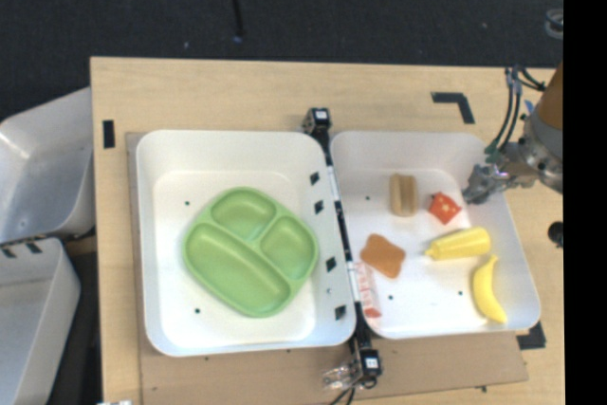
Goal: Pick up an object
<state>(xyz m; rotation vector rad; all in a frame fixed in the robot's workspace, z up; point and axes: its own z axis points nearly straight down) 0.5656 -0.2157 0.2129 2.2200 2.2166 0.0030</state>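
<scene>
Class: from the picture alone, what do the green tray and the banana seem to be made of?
Green tray: probably moulded plastic, with one even colour, smooth rounded compartments and a soft sheen. Banana: looks like a plastic toy, uniformly bright yellow and without spots, though at this size real fruit cannot be ruled out.

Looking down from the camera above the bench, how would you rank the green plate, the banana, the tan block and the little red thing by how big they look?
1. green plate, by far the largest
2. banana
3. tan block
4. red thing, smallest, though not much smaller than the tan block
</scene>
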